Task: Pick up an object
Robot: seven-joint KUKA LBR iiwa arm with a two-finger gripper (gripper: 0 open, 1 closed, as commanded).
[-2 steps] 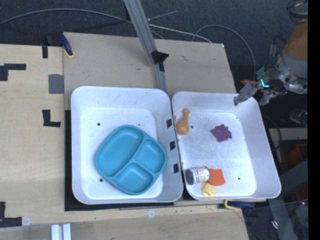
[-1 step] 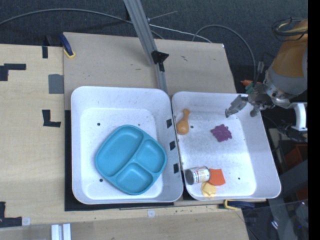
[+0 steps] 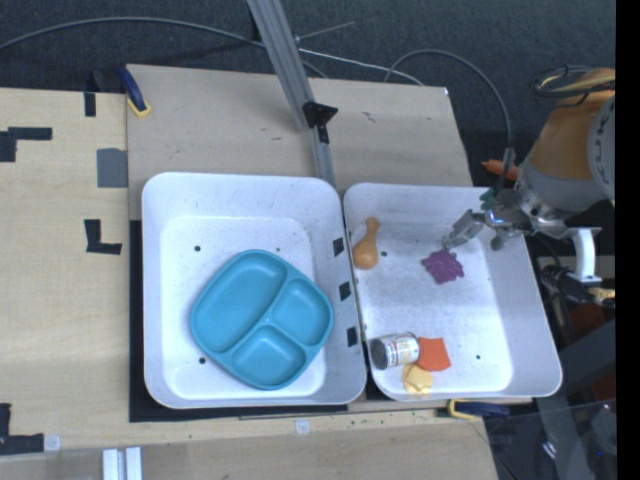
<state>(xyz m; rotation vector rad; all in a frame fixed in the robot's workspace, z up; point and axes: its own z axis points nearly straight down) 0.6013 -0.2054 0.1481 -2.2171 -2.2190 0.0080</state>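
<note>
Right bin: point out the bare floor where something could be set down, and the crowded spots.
In the right bin, bare floor lies between the purple toy and the orange block. The front left corner is crowded: can, orange block, yellow piece. The tool hangs near the purple toy.

Divided plate (image 3: 262, 318) looks like smooth matte blue plastic; bins (image 3: 160, 268) glossy white plastic, bench (image 3: 230, 118) bare wood.
</note>
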